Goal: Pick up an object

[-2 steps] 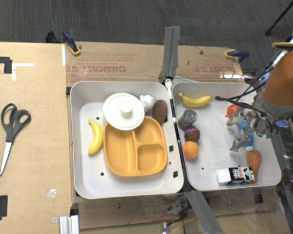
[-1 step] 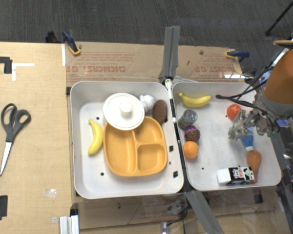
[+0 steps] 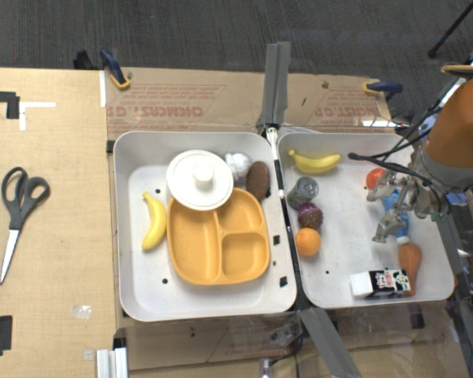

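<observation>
Camera view — gripper (image 3: pixel 394 211) low in right bin (image 3: pixel 339 278), fingers apart over a blue object (image 3: pixel 396 205) — best centred and closed squarely, clear of the carrot (image 3: pixel 410 256).

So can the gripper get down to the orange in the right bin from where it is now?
Probably yes. The orange lies uncovered near the right bin's left wall, with bare floor between it and the gripper. The dark red fruit sits close behind it and the wall is near, so finger room looks tight.
</observation>
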### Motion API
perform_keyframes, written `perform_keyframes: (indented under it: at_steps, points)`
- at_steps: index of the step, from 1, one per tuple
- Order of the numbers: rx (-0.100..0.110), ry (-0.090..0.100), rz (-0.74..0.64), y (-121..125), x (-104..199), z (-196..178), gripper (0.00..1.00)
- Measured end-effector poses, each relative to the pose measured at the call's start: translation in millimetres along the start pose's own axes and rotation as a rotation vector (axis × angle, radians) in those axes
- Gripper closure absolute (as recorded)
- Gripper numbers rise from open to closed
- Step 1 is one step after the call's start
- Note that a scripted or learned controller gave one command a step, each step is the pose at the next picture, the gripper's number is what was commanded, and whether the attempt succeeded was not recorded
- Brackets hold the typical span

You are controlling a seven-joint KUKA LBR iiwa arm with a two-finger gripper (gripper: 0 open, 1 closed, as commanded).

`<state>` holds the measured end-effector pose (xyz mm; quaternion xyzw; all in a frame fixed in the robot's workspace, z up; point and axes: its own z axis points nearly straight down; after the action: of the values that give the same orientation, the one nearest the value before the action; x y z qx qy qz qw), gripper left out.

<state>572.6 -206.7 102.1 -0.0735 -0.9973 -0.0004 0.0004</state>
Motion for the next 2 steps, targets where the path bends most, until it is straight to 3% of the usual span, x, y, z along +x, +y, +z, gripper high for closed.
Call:
perform_keyframes:
  at_steps: [1,2]
  points:
    - [0.000,0.000,-0.001,0.2,-1.2,-6.1,1.00]
    - [0.000,0.000,-0.001,0.4,-1.2,-6.1,0.00]
